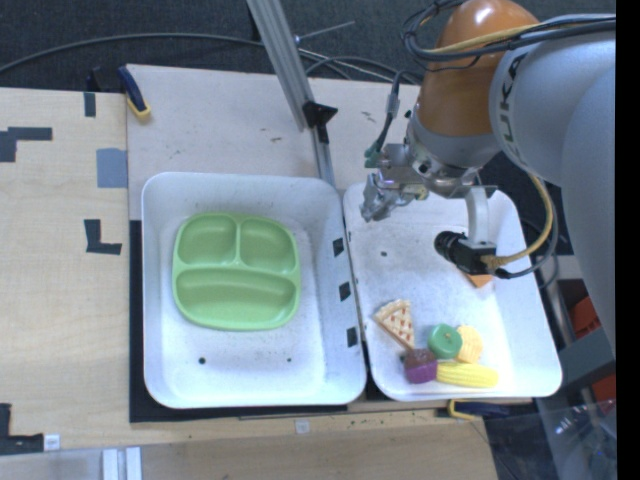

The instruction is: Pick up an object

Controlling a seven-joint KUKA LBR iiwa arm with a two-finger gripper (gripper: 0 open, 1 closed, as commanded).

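Observation:
My gripper (pixel 378 202) hangs over the far left part of the right bin (pixel 520 368), with nothing seen between its fingers. Toy food lies at that bin's near side: a waffle-patterned pizza slice (pixel 396 321), a green round piece (pixel 445 342), a yellow piece (pixel 469 344), a purple piece (pixel 420 370) and a yellow corn cob (pixel 466 374). These lie well below the gripper in the view. An orange piece (pixel 481 279) peeks out near a black part of the arm.
The left bin (pixel 160 368) holds a green divided plate (pixel 237 271). A metal pole (pixel 284 53) slants in from the top to the bins' far edge. The arm's grey and orange body (pixel 500 58) covers the upper right. Cables run along the bench's back.

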